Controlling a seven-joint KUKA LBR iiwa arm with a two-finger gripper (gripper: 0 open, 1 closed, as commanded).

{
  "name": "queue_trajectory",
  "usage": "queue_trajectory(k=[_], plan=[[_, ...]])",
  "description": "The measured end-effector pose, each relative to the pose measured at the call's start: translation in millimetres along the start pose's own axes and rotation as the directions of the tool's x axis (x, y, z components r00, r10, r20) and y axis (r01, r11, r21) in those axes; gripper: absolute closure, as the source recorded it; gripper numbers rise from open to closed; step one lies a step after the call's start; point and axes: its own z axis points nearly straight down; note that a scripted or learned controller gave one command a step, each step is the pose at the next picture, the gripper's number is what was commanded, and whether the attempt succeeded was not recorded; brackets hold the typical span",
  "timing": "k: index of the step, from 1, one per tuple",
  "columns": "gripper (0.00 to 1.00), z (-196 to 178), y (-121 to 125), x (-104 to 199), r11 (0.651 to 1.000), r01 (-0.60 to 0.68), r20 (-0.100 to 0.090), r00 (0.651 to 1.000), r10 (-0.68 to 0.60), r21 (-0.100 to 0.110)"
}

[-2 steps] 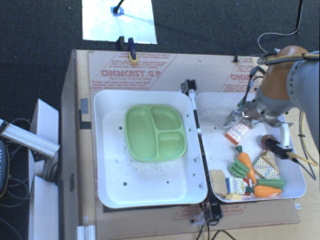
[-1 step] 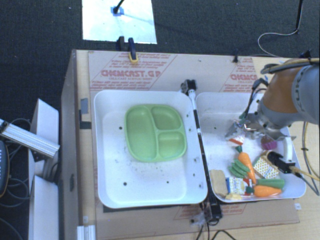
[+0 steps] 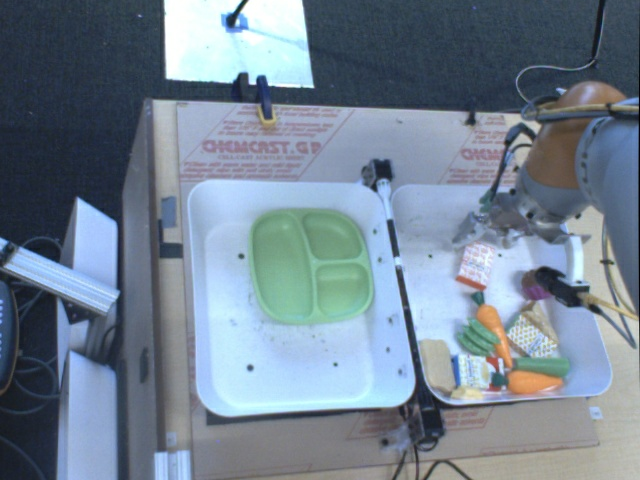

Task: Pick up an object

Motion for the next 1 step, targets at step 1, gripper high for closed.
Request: queue_trajectory(k=[1], plan=[[0.00,0.6,-84.3,6.1,1.000,-0.003,-0.002,1.000,0.003,0.003]])
